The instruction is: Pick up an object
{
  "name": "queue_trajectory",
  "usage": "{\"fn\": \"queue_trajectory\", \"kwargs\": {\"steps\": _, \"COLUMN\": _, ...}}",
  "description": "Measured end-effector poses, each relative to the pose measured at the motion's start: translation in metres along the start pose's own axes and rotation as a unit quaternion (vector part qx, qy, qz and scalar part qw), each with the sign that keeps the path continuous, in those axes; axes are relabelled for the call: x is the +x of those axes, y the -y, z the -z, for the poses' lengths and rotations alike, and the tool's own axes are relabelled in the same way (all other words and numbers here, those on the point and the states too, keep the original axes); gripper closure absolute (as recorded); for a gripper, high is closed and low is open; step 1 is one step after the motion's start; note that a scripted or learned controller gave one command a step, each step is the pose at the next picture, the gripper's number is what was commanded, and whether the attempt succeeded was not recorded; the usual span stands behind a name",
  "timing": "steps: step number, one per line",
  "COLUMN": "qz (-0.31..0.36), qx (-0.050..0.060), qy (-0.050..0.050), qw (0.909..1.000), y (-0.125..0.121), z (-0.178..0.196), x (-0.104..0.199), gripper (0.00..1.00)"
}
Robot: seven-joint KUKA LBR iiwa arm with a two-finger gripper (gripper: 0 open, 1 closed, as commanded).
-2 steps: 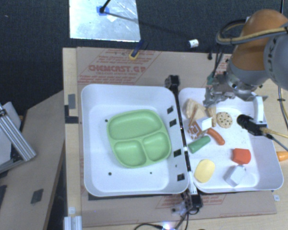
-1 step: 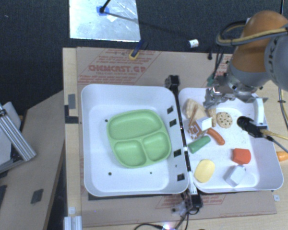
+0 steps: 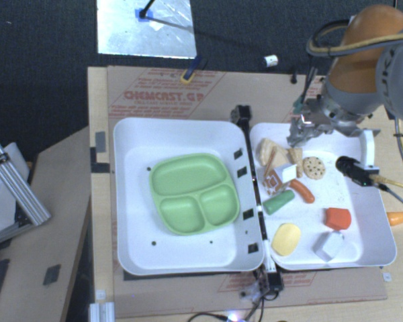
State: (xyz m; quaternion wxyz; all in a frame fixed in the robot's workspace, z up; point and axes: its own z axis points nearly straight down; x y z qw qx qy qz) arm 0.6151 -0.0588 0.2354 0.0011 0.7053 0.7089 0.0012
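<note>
- Two shallow white bins are recorded side by side: the left bin is occupied by a green divided tray; the right bin is stocked with small toy foods.
- Candidates listed in the right bin: tan bread pieces at the far left corner, a round cookie just beside them, an orange-red sausage touching a green piece, a yellow piece at the near left, a red block and a pale grey block toward the near right.
- Gripper: seen at the far left corner of the right bin, just beside the bread pieces; contact cannot be confirmed, and whether it is open or closed cannot be told.
- Done: the arm is judged to be placed over a candidate; nothing is seen held or raised.
- Left: the grasp and the lift; every item is counted as resting on the bin floor, so the task is judged to be at an early stage.
</note>
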Motion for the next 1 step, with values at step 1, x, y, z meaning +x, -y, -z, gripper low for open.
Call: {"fn": "queue_trajectory", "kwargs": {"steps": 1, "qz": 0.000, "qx": 0.000, "qy": 0.000, "qw": 1.0000, "y": -0.0044, "z": -0.0007, "x": 0.0004, "gripper": 1.00}}
